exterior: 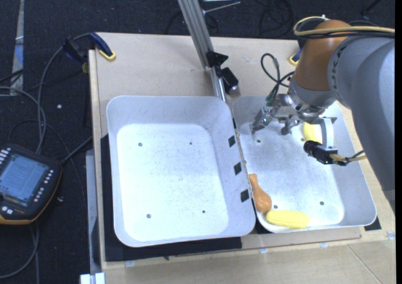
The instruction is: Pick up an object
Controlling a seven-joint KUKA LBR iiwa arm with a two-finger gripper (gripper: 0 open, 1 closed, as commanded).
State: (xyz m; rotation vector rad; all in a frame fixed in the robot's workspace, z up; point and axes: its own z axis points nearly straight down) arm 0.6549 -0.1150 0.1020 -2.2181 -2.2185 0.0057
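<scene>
The end effector [274, 122] is seen in the upper part of the right bin [358, 207], fingers spread, nothing between them. A yellow corn-like object [288, 218] lies toward the frame's lower edge, its long axis left-right, beside an orange piece [260, 200].

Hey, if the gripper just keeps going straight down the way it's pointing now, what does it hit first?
Most likely the bare floor of the right bin. The gripper points down over the bin's upper part, well clear of the orange object and yellow object at the near edge. Depth is hard to judge.
</scene>
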